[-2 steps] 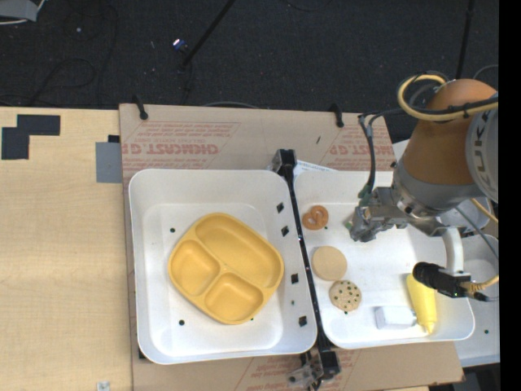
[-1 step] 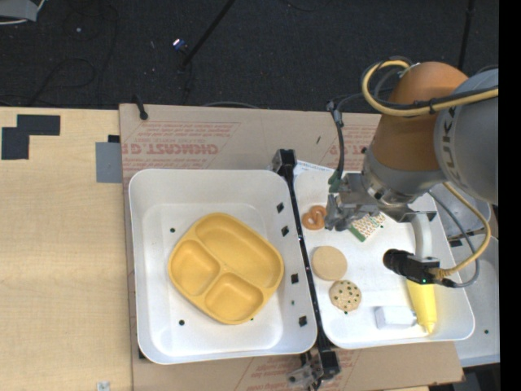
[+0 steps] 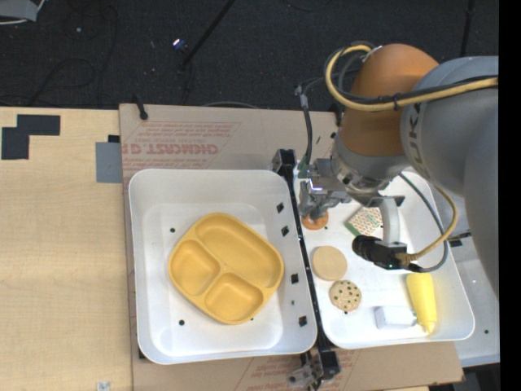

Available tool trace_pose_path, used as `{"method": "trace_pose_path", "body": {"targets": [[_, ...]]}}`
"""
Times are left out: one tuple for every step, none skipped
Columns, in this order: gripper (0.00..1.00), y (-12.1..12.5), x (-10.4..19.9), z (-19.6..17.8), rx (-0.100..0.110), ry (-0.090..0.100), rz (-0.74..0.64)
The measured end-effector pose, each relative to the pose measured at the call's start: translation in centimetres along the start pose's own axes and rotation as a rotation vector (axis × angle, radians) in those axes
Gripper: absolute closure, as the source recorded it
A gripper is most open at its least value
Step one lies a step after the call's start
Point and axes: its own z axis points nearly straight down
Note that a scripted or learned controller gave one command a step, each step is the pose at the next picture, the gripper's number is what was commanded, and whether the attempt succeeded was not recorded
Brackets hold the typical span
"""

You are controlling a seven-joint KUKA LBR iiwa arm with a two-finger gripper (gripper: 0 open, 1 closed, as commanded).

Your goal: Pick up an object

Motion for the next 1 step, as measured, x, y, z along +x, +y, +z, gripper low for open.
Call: {"method": "trace_pose_path", "body": {"targets": [[1.00, 1.91, 5.47, -0.43, 0.000, -0.002, 0.001]]}}
